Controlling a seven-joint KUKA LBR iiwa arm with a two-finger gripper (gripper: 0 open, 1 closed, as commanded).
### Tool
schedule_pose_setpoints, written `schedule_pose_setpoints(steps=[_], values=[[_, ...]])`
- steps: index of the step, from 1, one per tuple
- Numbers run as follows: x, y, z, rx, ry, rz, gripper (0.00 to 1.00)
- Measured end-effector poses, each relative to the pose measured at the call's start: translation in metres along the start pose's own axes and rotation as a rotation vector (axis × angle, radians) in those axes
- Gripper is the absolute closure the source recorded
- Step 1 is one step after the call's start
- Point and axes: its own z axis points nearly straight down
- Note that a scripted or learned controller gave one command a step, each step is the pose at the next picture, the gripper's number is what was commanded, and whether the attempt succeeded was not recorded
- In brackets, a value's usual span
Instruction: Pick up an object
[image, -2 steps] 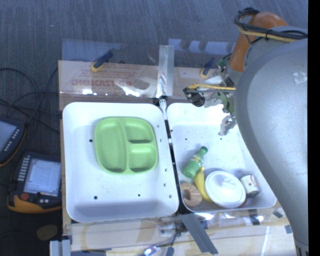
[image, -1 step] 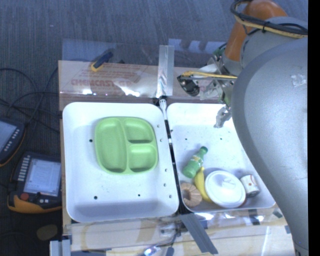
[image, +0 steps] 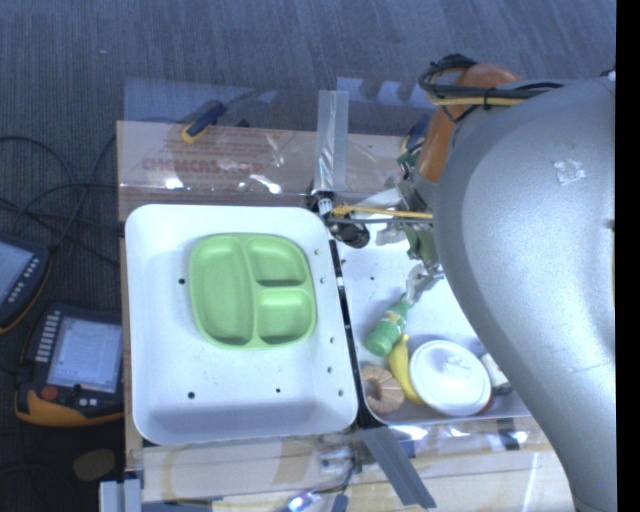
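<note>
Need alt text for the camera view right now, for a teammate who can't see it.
The grey arm reaches in from the right over the right bin, its tool just above a green bottle lying beside a banana, a white bowl and a small brown object. The left bin holds a green divided plate.

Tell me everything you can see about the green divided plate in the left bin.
The green divided plate is pale lime green, looks like matte plastic, and is a rounded rectangle with raised ridges splitting it into three compartments: one long section along its left side and two smaller ones stacked on its right. All three hold nothing. It lies flat, right side up, on the floor of the left white bin, toward the far half, apart from the walls. Nothing else touches it.
</note>
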Motion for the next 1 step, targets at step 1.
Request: schedule_pose_setpoints(steps=[1], values=[[0.0002, 0.0000, -0.0002, 0.000, 0.001, 0.000, 0.00]])
